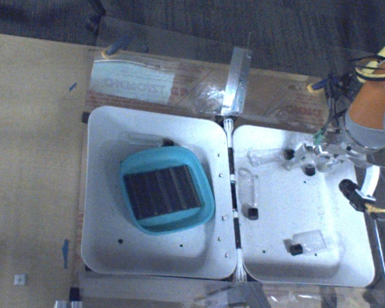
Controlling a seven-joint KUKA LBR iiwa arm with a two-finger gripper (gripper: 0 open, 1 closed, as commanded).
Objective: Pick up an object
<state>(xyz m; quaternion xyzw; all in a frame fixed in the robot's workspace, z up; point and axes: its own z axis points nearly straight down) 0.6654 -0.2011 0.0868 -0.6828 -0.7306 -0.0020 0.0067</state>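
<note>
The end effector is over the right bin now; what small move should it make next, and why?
Probably a short descent. The end effector hovers at the right bin's upper edge, with a small clear, dark-capped object lying just to its left. Nothing shows between its tips, so lowering toward that nearest object seems the sensible next step. The teal container in the left bin is far away.

Tan table [18, 164] carried two white bins side by side: left bin [92, 242], right bin [345, 271]. Clear plastic sheet [152, 83] lay behind them.
</note>
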